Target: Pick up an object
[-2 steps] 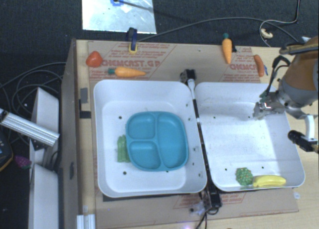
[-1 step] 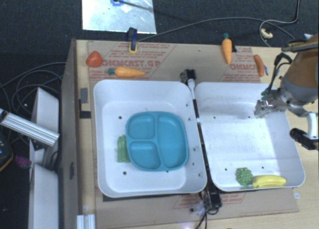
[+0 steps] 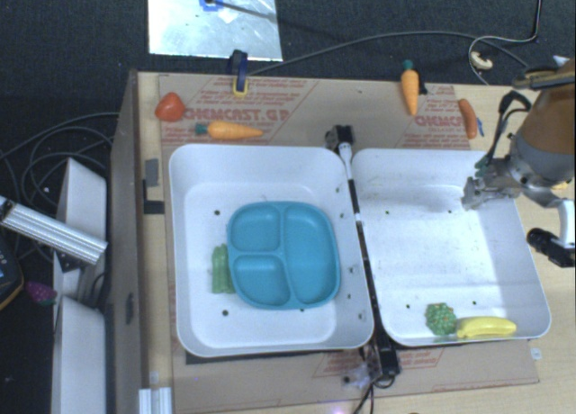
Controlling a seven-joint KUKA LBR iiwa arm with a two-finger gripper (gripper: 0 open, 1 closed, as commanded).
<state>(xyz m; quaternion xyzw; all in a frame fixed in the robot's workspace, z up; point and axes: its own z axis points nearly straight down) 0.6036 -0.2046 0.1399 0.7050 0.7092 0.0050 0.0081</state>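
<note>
The gripper is hovering over the right bin's far right edge, carrying nothing. Its target candidates — a green broccoli piece touching a yellow banana — are lying at that bin's near edge, well apart from it.

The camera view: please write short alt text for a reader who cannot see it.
A grey arm's two-finger gripper hovers over the right white bin, which holds a green broccoli toy and yellow banana toy. The left white bin holds a blue divided plate.
</note>
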